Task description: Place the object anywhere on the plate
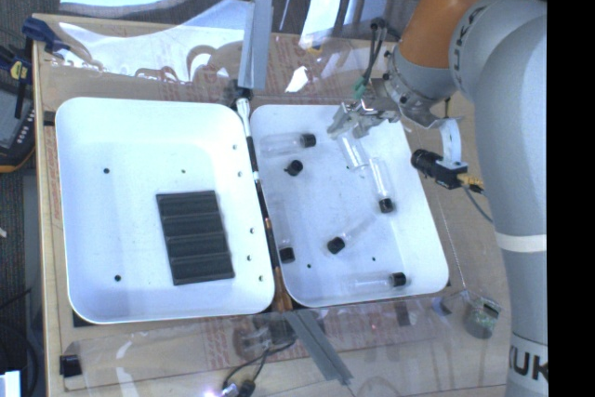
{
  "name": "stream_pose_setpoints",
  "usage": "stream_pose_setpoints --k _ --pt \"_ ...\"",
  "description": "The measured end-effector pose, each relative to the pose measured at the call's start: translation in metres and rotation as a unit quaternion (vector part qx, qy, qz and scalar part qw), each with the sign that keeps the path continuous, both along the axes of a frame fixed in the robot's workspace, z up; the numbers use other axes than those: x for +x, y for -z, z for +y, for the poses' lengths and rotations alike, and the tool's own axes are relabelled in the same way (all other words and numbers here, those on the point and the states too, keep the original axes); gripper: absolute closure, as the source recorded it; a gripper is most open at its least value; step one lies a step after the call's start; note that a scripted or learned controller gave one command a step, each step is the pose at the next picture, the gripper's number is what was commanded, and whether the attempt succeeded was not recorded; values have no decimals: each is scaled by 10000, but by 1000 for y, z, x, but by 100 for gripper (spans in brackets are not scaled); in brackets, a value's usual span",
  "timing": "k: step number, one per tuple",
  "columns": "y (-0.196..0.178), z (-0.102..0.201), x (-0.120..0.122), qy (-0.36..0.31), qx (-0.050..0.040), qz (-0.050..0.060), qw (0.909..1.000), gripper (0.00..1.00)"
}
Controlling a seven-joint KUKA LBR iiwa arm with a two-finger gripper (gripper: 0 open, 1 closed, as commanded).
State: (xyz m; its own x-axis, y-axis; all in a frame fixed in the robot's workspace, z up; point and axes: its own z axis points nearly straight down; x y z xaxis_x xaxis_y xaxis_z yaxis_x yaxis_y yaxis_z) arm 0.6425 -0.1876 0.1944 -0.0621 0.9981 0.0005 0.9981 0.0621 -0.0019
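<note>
Gripper (358, 118) over far edge of right bin (423, 242), grip state unreadable. Dark ribbed plate (193, 237) lies in left bin (84, 200). Clear vials (381, 186) scattered below gripper.

Bulky grey arm (509, 107) of rounded casings, with an orange band (437, 19) above the wrist. Thin white ring around the lower casing, white letters "KU" near the bottom edge. Small metallic gripper (358, 124), dark cables running by the wrist.

White bins (93, 121), black ribbed plate (194, 237), seemingly clear black-capped tubes (381, 187)
</note>
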Motion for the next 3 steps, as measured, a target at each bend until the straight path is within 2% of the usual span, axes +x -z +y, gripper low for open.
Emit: stream_pose_setpoints --k 1,2,3 --pt "104 43 -37 441 1 17 9990 100" --pt "-2 88 -4 555 4 -7 9985 100" --pt "-41 76 14 1622 -5 0 9868 100"
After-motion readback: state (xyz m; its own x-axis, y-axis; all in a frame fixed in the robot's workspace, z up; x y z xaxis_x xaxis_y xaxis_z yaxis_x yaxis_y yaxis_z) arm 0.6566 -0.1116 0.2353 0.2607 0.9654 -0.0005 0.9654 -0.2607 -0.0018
